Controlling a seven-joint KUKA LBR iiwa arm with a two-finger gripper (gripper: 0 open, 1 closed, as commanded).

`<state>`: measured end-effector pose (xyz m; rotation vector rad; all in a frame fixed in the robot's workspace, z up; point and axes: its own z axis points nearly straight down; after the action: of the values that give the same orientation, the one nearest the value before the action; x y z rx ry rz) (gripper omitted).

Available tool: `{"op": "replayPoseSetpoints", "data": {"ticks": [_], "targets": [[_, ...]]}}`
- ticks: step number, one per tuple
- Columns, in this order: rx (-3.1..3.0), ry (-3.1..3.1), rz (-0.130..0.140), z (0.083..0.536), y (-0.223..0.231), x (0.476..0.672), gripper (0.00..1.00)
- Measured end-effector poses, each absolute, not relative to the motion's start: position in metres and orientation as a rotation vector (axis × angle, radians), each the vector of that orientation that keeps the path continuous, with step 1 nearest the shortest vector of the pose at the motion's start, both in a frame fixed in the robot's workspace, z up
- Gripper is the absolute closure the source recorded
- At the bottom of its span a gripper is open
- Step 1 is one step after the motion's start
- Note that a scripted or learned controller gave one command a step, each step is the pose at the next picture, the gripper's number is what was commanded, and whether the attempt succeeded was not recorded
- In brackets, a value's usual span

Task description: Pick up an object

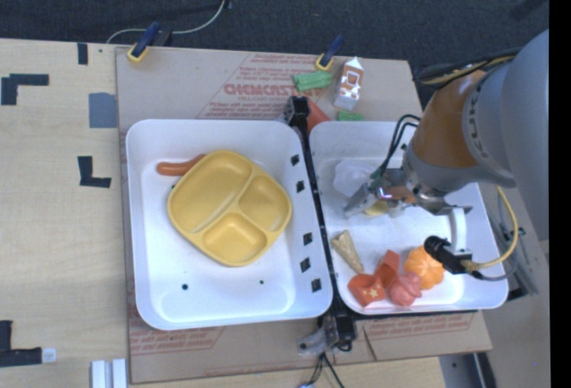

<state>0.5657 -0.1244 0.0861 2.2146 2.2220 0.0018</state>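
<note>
My gripper (375,197) is low over the upper middle of the right bin (477,297). A small pale yellow thing (376,210) lies just beneath it, partly hidden. Whether the two touch, I cannot tell. A clear crumpled piece (351,173) lies just left of the gripper. Along the bin's front lie a tan cone (347,251), two red pieces (366,289) (388,268), a pink piece (404,291) and an orange fruit (423,268).
The left bin (143,288) holds a yellow divided plate (230,208) with a reddish sausage (175,167) poking out at its upper left. Behind the bins stand a small milk carton (348,81), green pieces (312,80) and a red piece (317,115).
</note>
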Motion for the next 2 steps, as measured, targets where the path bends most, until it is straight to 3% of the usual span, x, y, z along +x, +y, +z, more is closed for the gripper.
{"op": "replayPoseSetpoints", "data": {"ticks": [1, 2], "targets": [[2.220, 2.216, 0.002, 0.087, -0.144, 0.502, 0.00], [2.212, 2.224, 0.004, 0.086, -0.109, 0.570, 0.00]]}}
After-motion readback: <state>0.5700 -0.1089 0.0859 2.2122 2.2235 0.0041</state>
